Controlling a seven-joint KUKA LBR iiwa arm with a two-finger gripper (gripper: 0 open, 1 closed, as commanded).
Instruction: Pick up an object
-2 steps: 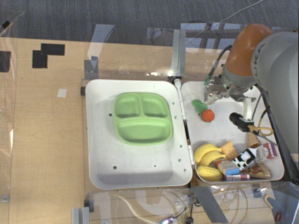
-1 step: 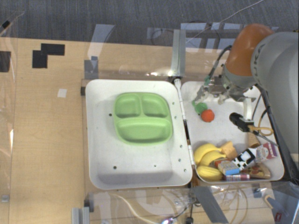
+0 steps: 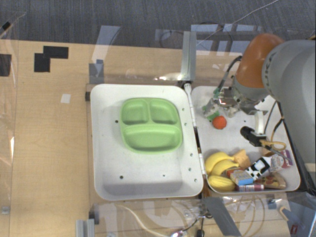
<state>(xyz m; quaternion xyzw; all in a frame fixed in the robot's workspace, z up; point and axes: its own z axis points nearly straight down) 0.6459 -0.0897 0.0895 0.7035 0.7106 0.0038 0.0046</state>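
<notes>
Orange-red tomato (image 3: 219, 122) just below the hand (image 3: 213, 109); hand's opening impossible to tell.

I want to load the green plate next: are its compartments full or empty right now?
Empty. The green divided plate lies flat in the left bin, and all three compartments show only bare green.

There are two white bins (image 3: 106, 181), one green plate (image 3: 150, 125), one tomato (image 3: 219, 122) and two bananas (image 3: 219, 164).
</notes>
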